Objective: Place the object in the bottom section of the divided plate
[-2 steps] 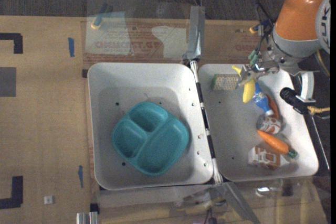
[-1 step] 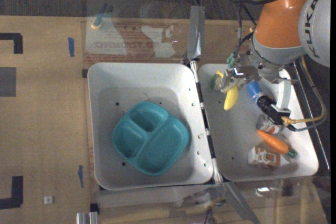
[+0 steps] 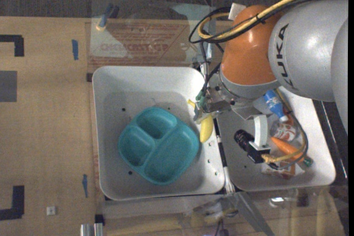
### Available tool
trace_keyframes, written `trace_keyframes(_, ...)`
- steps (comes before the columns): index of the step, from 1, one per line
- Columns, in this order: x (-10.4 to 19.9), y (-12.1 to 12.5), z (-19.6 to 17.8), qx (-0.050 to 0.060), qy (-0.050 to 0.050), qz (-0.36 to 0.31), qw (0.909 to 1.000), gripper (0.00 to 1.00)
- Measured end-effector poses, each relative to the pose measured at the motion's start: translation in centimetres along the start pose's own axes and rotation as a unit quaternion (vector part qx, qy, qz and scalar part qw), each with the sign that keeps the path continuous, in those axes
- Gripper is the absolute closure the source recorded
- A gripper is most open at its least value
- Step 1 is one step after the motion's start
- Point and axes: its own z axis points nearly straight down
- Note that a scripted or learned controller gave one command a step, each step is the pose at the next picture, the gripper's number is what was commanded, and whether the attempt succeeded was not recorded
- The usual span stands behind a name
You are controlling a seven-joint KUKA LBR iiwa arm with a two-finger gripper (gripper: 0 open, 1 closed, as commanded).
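A teal divided plate (image 3: 159, 145) lies in the left bin (image 3: 110, 91), with two small sections at its upper left and one large section at its lower right. A yellow banana (image 3: 206, 129) hangs just right of the plate, over the left bin's right wall. My gripper (image 3: 201, 106) is shut on the banana's upper part, and the yellow stem end pokes out to the left of the fingers. The banana is beside the plate's right rim, apart from it.
The right bin (image 3: 326, 171) holds a blue and white packet (image 3: 274, 102), a red and white wrapper (image 3: 285, 131) and an orange carrot (image 3: 285, 146). The arm's orange band and grey body cover the right bin's top. A clear sheet lies behind the bins.
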Motion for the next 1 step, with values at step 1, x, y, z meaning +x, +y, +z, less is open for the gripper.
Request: trace_keyframes(1,-2.48,6.64,-5.61,-0.002,-0.001,0.038,0.9993,1.0)
